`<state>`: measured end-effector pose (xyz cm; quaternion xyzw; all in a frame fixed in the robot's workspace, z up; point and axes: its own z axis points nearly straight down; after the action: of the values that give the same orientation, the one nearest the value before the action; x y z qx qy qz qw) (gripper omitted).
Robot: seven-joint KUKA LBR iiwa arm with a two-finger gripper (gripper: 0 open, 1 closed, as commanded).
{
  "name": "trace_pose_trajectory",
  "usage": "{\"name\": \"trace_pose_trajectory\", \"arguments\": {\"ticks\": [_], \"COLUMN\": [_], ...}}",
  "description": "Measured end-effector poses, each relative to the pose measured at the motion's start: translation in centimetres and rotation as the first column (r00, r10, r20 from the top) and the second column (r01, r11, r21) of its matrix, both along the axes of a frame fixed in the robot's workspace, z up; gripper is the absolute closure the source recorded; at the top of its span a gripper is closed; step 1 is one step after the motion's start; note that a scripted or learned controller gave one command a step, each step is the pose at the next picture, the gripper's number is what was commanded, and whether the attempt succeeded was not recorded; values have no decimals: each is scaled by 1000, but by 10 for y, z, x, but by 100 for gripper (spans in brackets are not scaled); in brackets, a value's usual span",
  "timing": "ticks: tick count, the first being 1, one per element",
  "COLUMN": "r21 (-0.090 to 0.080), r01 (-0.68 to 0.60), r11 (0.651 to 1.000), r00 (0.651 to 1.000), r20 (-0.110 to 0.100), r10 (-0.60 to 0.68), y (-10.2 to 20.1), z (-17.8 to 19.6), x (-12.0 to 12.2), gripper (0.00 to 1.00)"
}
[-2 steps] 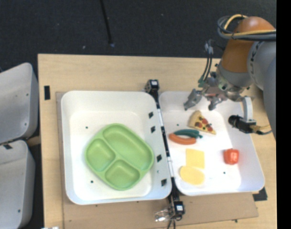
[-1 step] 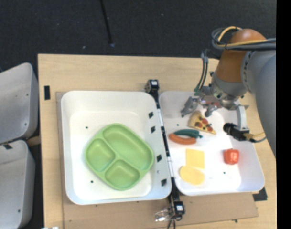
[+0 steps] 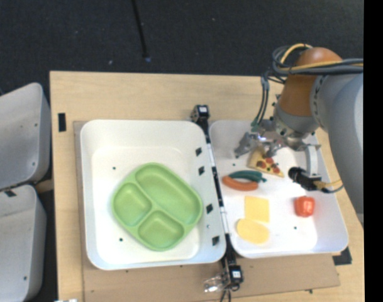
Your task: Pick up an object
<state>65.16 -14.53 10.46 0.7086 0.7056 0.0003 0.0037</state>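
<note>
My gripper is over the back part of the right bin, open, with its fingers spread just above a toy pizza slice. Nothing is held between them. In front of the slice lies an orange sausage with a green piece on it. Further forward are a yellow cheese square and a yellow oval piece. A small red object rests toward the right side of this bin.
The left bin holds a green divided plate. A ridge with black clips separates the two bins. The arm's grey body and orange band rise over the right bin's back right corner.
</note>
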Motion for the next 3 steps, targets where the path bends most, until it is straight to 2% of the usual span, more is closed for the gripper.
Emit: {"name": "trace_pose_trajectory", "arguments": {"ticks": [1,2,3], "r21": [-3,4,4], "r01": [2,-5,-7], "r11": [1000,1000,1000], "r00": [1000,1000,1000], "r20": [10,-1,0], "r10": [-2,5,7], "y": [-2,-2,4], "z": [14,59,106], "x": [2,7,11], "gripper": [100,100,100]}}
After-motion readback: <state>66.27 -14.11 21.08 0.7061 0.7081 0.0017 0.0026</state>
